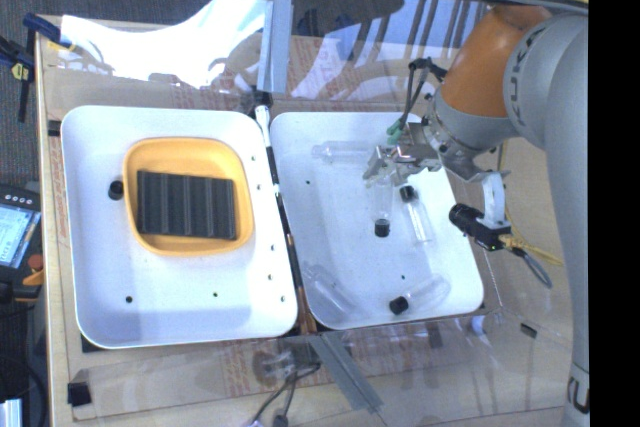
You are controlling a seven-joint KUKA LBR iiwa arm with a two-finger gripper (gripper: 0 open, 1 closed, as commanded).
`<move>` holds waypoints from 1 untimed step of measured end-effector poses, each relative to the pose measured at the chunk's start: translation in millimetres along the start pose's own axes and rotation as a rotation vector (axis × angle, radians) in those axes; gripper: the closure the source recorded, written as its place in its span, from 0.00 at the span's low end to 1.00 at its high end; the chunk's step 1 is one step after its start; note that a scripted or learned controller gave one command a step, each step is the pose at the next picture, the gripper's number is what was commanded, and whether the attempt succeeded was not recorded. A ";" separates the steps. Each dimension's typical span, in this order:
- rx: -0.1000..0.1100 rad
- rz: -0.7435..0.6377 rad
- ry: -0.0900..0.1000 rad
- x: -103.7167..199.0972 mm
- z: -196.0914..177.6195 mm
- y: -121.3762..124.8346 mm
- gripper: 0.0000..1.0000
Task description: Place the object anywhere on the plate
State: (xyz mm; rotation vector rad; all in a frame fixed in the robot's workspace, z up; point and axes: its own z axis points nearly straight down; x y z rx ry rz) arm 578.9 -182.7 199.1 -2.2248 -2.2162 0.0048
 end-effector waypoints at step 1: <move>0.000 0.000 0.000 -0.1 0.0 0.0 0.00</move>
